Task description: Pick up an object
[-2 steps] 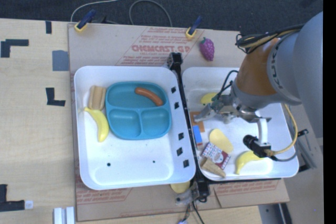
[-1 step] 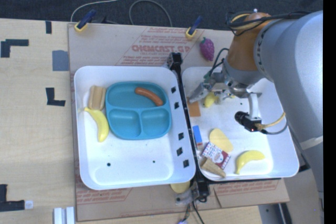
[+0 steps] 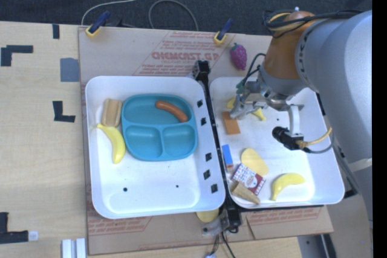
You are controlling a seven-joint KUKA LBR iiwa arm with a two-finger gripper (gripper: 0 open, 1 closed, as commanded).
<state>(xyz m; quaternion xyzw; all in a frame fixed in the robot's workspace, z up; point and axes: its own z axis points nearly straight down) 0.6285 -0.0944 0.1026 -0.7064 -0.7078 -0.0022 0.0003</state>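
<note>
The claw [image 3: 247, 107] is low in the right bin [image 3: 320, 190], at its upper left — I cannot tell its state. A yellow piece [image 3: 259, 113] lies touching it, with an orange-brown block [image 3: 231, 125] just below; either may be the target. This looks like the reach-and-grasp step, not a lift. Next comes closing squarely on one item — then rising clear of the bin wall [image 3: 211, 130].

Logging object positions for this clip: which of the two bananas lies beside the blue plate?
The banana in the left bin, lying along the blue plate's left edge. The other banana sits in the right bin's near corner, away from any plate.
</note>
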